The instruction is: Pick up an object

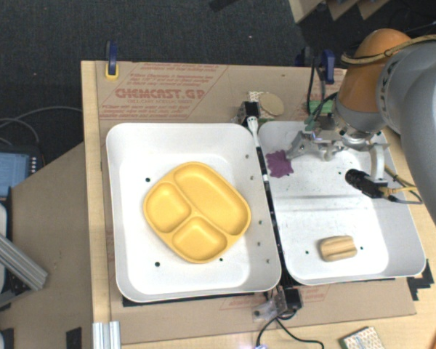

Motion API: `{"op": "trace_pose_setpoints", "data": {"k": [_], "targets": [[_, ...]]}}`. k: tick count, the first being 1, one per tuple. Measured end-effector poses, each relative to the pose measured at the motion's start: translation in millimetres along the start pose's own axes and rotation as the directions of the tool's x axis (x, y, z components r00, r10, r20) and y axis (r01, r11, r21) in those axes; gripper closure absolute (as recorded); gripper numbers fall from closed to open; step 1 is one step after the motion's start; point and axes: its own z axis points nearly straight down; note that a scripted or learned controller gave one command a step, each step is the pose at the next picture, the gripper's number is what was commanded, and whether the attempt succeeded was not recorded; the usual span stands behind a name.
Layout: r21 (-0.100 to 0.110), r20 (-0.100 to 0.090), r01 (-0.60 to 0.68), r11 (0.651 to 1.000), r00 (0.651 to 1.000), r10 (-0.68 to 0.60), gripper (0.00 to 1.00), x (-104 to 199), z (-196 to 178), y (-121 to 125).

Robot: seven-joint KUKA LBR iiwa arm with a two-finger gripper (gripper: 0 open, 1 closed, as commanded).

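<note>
A small purple object [278, 163] lies in the right bin [400, 264], near its far left corner. Toward the near side of the same bin rests a tan, loaf-shaped block [338, 248]. My gripper [314, 142] hangs over the bin's far edge, just to the right of the purple object and a little above it, and I see nothing held in it. The left bin [123, 217] holds a yellow divided plate [196, 211] lying flat at its middle.
The grey arm with its orange band [370, 71] comes in over the right bin's far right corner. The two bins meet along a rim [269, 209]. Both stand on a brown board [167, 89] with clamps at its far edge.
</note>
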Motion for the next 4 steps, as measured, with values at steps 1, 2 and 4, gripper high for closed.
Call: {"op": "trace_pose_setpoints", "data": {"k": [1, 2, 4], "targets": [[0.0, 0.0, 0.0, 1.0, 1.0, 0.0, 0.0, 0.0, 0.0, 0.0], [-0.002, 0.0, 0.001, 1.0, 1.0, -0.001, 0.0, 30.9, -0.2, 9.3], [-0.001, 0.001, 0.0, 1.0, 1.0, 0.0, 0.0, 27.6, 0.0, 8.8]]}}
